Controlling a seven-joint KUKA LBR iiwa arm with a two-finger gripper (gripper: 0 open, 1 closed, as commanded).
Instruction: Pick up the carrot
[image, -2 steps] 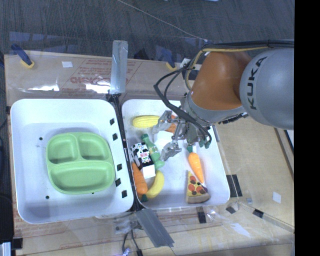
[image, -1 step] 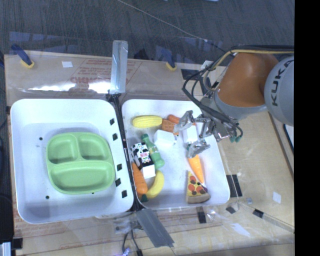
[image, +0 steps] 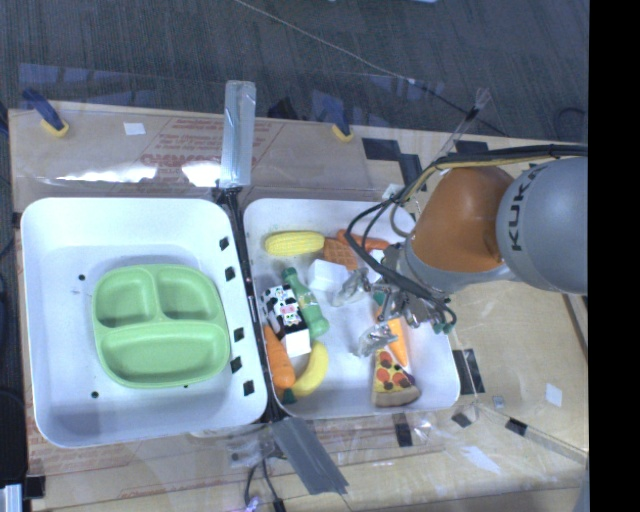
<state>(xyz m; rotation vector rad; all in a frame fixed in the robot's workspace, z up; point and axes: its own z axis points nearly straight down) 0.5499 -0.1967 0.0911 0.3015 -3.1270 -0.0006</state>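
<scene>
The claw (image: 372, 318) hangs low over the middle of the right bin (image: 440, 372), a little right of the frame's centre; its metal fingers (image: 352, 287) look spread apart with nothing between them, though cables and glare blur the tips. Just below it, at lower right of the bin, lies a pizza slice (image: 392, 376), and up by the orange wrist a second orange piece pokes out, too hidden to name.

The carrot (image: 279, 362) lies well to the claw's left, along the bin's left wall toward the lower middle of the frame, running top to bottom. A banana (image: 313, 368) is just beside it on the right, and a cow-print block (image: 284, 309) sits at its upper end, with a green bottle (image: 308, 303) and corn (image: 294, 242) further up.

It is most likely a light, stiff plastic toy, smooth and tapered, so it may slip or roll. Best taken across its thicker middle, jaws closing across its width; the wall and banana leave little room for the fingers
</scene>
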